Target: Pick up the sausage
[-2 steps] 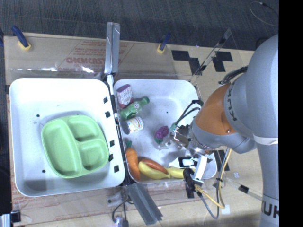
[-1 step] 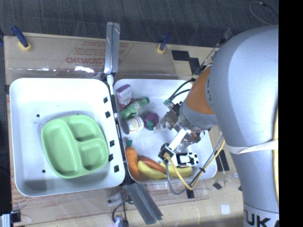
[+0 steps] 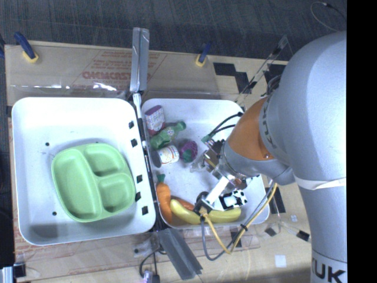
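As you are looking down on the right bin [image 3: 194, 104], the sausage [image 3: 184, 203] is lying in its near-left corner. It is showing as a short reddish strip between the carrot [image 3: 163, 200] on its left and the banana [image 3: 215, 216] on its near side. Its long axis is running roughly left to right, tilting slightly so that the right end is pointing toward the near wall. That end is passing out of sight behind the banana, so you cannot tell the full length.

The carrot is lying just beside the sausage's left end, though contact is not clear. The banana is lying along its near flank and curving on to the right beside the near wall. The bin's left wall is standing just beyond the carrot and the near wall just beyond the banana, so both those sides are crowded. Bare white floor is lying open on the far side, between the sausage and a small pale jar [image 3: 168, 154] and a purple bunch of grapes [image 3: 188, 150]. Farther still, a green bottle [image 3: 166, 134] and a maroon can [image 3: 155, 118] are crowding the far-left corner.

The claw [image 3: 207, 158] is hanging over the middle of the bin, just right of the grapes. The sausage is sitting to its near-left, apart from it. You cannot tell whether the claw is spread or closed. The grey arm [image 3: 312, 111] is reaching in from the right. The left bin [image 3: 35, 158] is holding a green divided plate [image 3: 94, 181].
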### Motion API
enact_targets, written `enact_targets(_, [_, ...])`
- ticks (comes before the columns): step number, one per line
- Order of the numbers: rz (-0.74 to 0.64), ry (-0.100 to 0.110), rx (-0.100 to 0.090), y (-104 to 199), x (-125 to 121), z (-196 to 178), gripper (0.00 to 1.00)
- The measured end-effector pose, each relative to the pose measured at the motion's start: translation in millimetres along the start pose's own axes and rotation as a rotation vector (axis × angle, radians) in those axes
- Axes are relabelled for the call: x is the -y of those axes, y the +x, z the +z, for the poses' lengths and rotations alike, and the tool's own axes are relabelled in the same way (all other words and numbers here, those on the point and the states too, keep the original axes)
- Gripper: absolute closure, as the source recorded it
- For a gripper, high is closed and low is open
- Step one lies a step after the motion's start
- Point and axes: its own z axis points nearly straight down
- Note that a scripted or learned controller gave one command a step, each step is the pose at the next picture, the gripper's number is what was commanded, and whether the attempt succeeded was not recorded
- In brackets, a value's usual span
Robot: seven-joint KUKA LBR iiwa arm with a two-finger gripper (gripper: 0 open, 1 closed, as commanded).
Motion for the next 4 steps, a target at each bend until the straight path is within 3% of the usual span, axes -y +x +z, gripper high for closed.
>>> enact_targets(1, [0.027,0.047,0.031,61.3,-83.8,-37.8,0.0])
enact_targets(2, [0.068,0.049,0.034,73.6,-46.6,20.8,0.0])
enact_targets(3, [0.249,0.044,0.036,105.0,-107.3,-29.6,0.0])
enact_targets(4, [0.22,0.047,0.038,35.1,-40.5,8.5,0.0])
